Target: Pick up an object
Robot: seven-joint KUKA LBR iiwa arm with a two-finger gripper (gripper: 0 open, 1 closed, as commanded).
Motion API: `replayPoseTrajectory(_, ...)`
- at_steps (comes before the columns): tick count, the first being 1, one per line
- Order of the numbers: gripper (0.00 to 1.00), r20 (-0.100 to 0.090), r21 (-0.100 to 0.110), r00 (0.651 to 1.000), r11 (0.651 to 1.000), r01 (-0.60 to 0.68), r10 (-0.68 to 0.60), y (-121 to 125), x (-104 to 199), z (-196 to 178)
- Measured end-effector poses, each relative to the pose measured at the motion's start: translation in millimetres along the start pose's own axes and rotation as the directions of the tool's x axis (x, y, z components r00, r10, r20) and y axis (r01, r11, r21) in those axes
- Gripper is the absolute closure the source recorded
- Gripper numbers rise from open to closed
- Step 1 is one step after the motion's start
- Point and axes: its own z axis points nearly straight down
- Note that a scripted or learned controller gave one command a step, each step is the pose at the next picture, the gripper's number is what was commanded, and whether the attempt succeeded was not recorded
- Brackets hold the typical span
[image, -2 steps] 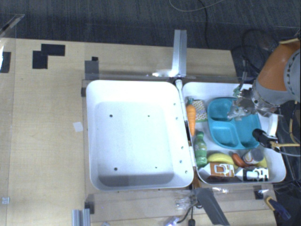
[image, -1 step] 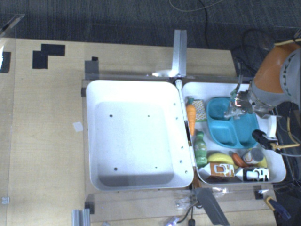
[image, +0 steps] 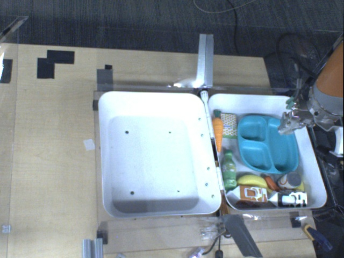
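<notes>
Objects for picking, chiefly the blue divided tray [image: 267,150], sit in my right bin [image: 318,183]; my gripper [image: 290,121] hovers at its far-right corner, approach stage, grip state indeterminable, descent required next.

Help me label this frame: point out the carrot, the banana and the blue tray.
carrot [image: 217,130], camera view, middle of its orange body.
banana [image: 252,180], camera view, middle of its yellow curve.
blue tray [image: 252,129], camera view, upper-left compartment floor.

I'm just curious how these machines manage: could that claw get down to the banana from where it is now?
Probably yes. The banana lies on top near the front of the right bin, nothing covering it. The claw hangs over the blue tray nearby, though a bottle and other things crowd close.
</notes>
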Motion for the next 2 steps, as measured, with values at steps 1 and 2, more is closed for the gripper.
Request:
replayPoseTrajectory(1,1.00,0.000,0.001,0.999,0.999,0.035,-0.035,15,-15,-31)
replayPoseTrajectory(2,1.00,0.000,0.000,0.993,0.993,0.115,-0.115,40,-14,-80)
